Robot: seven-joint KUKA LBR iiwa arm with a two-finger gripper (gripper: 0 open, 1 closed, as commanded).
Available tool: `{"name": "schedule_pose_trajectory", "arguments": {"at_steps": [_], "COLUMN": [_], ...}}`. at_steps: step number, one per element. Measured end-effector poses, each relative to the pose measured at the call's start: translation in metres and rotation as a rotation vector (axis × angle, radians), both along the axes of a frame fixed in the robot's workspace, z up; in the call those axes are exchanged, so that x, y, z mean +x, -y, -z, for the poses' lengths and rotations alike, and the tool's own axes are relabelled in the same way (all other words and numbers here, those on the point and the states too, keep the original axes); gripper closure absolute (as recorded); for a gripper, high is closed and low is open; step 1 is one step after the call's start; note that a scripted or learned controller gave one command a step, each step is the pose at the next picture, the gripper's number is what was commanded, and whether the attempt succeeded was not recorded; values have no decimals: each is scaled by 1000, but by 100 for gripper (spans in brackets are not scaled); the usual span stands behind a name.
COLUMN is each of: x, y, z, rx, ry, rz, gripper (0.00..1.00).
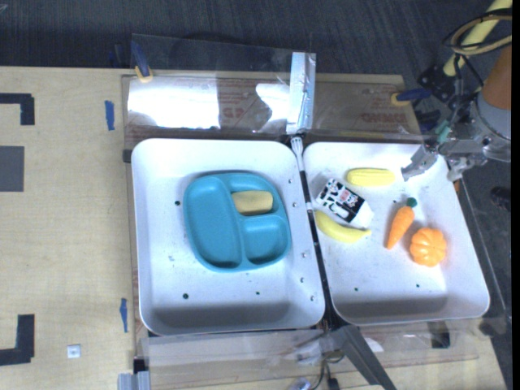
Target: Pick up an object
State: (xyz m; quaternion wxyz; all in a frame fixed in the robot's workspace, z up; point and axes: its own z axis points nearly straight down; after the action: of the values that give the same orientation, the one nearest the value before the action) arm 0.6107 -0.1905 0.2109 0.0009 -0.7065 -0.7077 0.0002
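While hand [431,159] hovers over right bin [406,299] | grip state unreadable | carrot [398,226] untouched

The two shallow white plastic bins, left [154,242] and right [463,291], look smooth with a soft sheen. The blue divided plastic plate [213,226] looks smooth and matt, and the yellow rounded block [253,202] on it has a dull finish. The orange pumpkin toy [427,246], orange carrot toy [397,227] and yellow banana toy [340,231] look like smooth plastic. The light wooden bench top [65,242] is matt with faint grain. The clear plastic sheet [219,96] behind the bins is glossy, catching bright glare.
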Motion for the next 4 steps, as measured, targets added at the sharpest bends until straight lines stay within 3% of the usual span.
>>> {"name": "schedule_pose_trajectory", "arguments": {"at_steps": [1, 2, 3, 4], "x": [-32, -15, -54, -52], "y": [5, 11, -39, -38], "z": [115, 113, 124, 112], "rx": [-3, -3, -1, -3], "ry": [6, 5, 5, 13], "rz": [-68, -112, -54, -52], "gripper": [0, 0, 0, 100]}}
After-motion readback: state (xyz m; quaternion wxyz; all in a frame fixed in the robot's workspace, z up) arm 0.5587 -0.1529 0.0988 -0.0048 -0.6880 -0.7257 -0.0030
